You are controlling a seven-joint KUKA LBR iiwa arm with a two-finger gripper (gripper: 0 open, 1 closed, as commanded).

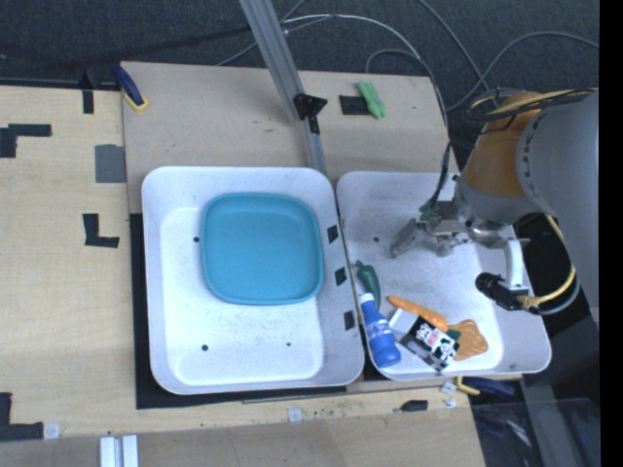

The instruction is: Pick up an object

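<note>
1. Hovering over the right bin (389,188), the pincer (421,241) stood spread, its fingers splayed apart with nothing between them.
2. No object had been picked up; the grasp was yet to be made, by my reading.
3. Candidates lay clustered at the near end of that bin, apart from the pincer: a blue bottle (378,331), an orange carrot-like piece (419,311), a black-and-white item (428,341) and a tan piece (471,339).
4. A teal plate (263,247) sat in the left bin (165,261).
5. Left to do: descend onto one object, close, lift.
</note>
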